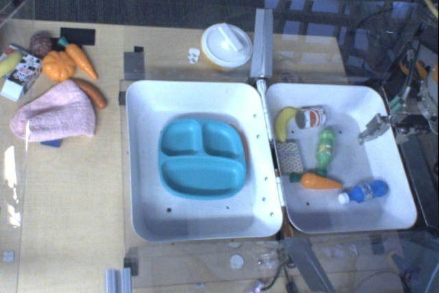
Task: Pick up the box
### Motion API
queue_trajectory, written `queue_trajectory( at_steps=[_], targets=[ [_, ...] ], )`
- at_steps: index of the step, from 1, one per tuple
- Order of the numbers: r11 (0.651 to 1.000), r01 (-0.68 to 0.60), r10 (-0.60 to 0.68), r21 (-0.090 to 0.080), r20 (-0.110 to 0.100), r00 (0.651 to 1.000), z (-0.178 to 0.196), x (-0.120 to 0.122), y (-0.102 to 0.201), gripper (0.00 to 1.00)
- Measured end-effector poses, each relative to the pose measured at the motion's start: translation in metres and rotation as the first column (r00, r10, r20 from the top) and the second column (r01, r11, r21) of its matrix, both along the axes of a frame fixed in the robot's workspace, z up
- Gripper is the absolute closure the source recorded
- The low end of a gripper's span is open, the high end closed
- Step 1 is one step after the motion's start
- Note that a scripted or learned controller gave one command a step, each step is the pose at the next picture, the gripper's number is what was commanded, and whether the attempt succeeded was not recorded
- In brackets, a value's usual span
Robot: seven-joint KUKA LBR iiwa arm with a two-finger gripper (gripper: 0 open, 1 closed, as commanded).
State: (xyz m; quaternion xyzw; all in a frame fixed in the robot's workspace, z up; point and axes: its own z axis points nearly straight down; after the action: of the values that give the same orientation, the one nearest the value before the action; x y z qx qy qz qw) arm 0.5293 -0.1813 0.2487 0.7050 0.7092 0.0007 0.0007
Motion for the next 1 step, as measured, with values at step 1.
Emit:
queue_trajectory(
  at_steps=[1],
  targets=[
    [0.957, -0.289, 0.289, -0.002, 0.003, 0.957, -0.1482, 0.0236, 0.0573, 0.00]
  ],
)
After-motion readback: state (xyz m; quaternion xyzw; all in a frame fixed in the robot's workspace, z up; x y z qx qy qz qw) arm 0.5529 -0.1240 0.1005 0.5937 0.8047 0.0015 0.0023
